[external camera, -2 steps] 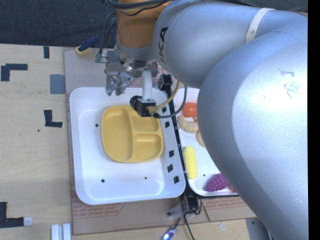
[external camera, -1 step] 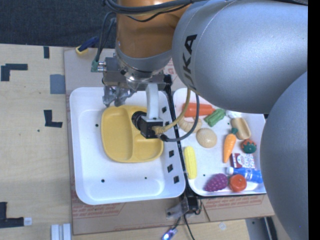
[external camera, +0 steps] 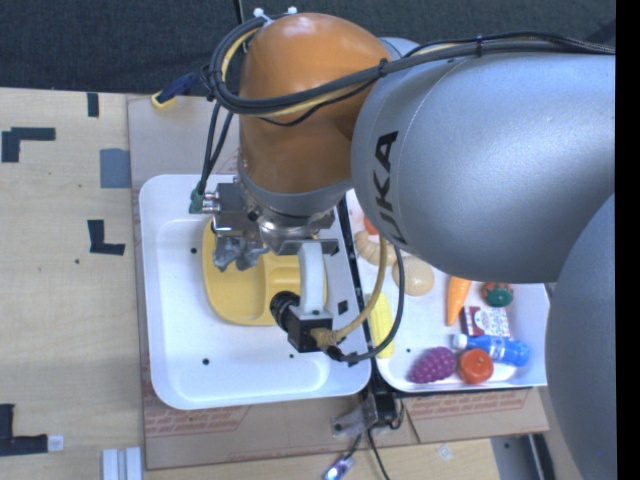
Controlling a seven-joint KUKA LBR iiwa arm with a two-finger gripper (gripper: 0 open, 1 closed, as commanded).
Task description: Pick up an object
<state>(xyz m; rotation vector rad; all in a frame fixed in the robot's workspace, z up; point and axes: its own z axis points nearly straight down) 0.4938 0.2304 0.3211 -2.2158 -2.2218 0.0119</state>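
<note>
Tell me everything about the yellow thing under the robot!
The yellow thing looks like smooth plastic, maybe a shallow dish or scoop with a rounded edge. It lies flat on the floor of the left bin, toward its back half. The arm hangs right above it and hides much of it, so its full shape cannot be told. A thin yellow strip shows near the bin's right wall; whether that belongs to it is unclear.

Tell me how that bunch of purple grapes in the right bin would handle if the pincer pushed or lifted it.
The grapes look like a moulded toy, so probably stiff and light. Their bumpy, rounded surface may let flat fingers slip. They lie against an orange ball near the right bin's front rim, so a push would likely nudge the ball too.
</note>
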